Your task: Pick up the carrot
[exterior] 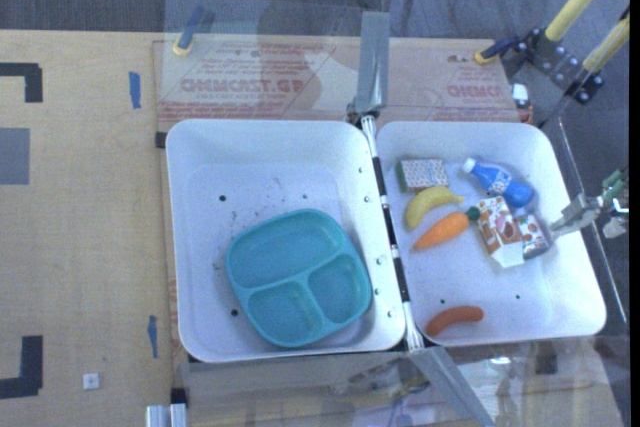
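While the gripper (pixel 585 211) hangs at the right bin's (pixel 580 310) right rim, can't tell what state it's in, too small and blurry. The carrot (pixel 441 231) lies in that bin, touching the banana (pixel 432 203) just above it, beside a carton (pixel 508 231). A sausage (pixel 454 319) sits lower down. A teal tray (pixel 297 276) fills the left bin (pixel 200 165).

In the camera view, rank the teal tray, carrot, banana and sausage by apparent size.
1. Teal tray, by far the largest.
2. Carrot and banana: too alike to rank.
3. Sausage, slightly smaller, though only by a narrow margin.
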Controlling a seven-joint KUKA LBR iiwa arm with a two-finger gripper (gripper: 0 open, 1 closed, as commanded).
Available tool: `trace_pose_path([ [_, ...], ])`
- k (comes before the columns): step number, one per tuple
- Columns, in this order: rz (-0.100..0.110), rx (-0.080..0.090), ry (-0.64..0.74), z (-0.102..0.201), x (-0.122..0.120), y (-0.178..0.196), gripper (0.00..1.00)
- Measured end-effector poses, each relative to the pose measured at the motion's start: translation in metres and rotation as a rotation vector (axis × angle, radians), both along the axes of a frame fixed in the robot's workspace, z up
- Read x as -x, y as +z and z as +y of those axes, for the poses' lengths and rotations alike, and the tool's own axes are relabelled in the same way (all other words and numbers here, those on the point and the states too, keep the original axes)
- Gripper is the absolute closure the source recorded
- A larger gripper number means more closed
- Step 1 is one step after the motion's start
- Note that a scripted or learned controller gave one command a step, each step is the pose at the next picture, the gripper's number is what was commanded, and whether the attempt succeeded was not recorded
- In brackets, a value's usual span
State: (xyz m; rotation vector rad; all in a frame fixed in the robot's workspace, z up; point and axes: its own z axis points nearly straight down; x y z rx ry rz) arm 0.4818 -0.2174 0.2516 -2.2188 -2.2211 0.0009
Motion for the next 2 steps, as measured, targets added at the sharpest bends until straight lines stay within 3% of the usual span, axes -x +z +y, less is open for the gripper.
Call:
trace_pose_path([
  [1,-0.001,0.0,0.227,0.072,0.002,-0.093,0.0],
  [2,-0.006,0.003,0.413,0.101,-0.074,-0.135,0.0],
])
